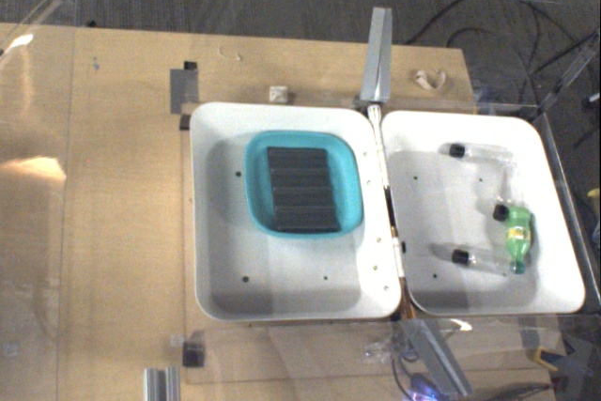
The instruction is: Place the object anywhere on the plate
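Bench (103, 249) front edge, nearest the camera: bare wood, a small black block (192, 354) at the left bin's near corner, some glare on the left.

Left bin (208, 277): near half of the floor is bare white. Further in sits a teal plate (255, 188), rounded square, flat on the bin floor. On it lies a dark ridged block (301, 191), flat, roughly centred, inside the plate's rim on all sides. Nothing is touching the block from above.

Right bin (554, 192): a green bottle (518, 239) lies against the right wall. Near it is a clear bottle with a black cap (472, 260). A second clear bottle (481, 151) lies toward the far side. All three are well apart from the plate, with the bin walls between.

Far side: grey metal post (378, 56) standing at the seam between the bins, then carpet and loose cables (488, 9).

Gripper state: cannot tell from this view.

Progress, as a judgement: if the dark ridged block is the object meant, the placing looks done, since it rests wholly on the plate and appears free of any grasp. What would be left is only confirming it stays put. If instead one of the bottles is meant, nothing has begun: each would need picking up from the right bin and carrying across the seam to the plate, where the block already takes most of the room.
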Motion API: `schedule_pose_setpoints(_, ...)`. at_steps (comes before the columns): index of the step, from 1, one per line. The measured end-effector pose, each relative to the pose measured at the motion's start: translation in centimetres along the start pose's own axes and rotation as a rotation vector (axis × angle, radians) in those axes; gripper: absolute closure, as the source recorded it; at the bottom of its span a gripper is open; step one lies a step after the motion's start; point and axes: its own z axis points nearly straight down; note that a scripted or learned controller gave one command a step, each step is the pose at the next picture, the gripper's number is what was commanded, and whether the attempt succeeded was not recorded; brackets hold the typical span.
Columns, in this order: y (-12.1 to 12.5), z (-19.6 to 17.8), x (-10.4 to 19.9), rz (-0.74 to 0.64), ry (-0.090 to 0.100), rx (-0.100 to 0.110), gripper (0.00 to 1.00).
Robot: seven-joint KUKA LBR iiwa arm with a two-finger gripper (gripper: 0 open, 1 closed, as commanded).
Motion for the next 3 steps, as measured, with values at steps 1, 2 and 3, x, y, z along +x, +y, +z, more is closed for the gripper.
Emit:
schedule_pose_setpoints(1,0.0,0.0,0.0,0.000,0.000,0.000,0.00)
schedule_pose_setpoints(2,0.0,0.0,0.0,0.000,0.000,0.000,0.00)
schedule_pose_setpoints(3,0.0,13.4,-0.1,0.006,0.000,0.002,0.00)
